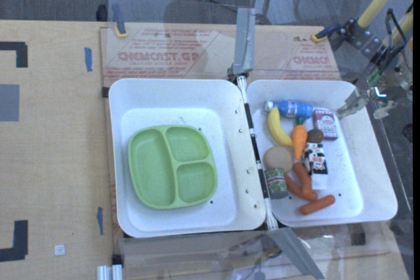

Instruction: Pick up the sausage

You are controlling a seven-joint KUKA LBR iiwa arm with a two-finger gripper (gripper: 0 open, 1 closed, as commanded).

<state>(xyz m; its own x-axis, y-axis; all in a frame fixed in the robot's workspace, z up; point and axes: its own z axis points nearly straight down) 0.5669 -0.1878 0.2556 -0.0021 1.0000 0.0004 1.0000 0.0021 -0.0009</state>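
Observation:
The sausage (317, 204) is a reddish-orange link lying near the front of the right bin (374, 187), tilted slightly and free of the other items. Two more reddish-brown links (302, 180) lie crossed just to its left and behind it, touching a green can (275, 182). Nothing covers the front sausage.
The right bin also holds a blue bottle (292, 107), a banana (278, 128), a carrot (299, 141), a pink carton (325, 124), a black-and-white carton (317, 159) and a tan round item (278, 157). In the left bin (125, 101) lies a green divided plate (172, 166). A grey clamp (354, 103) sits at the right bin's far right rim.

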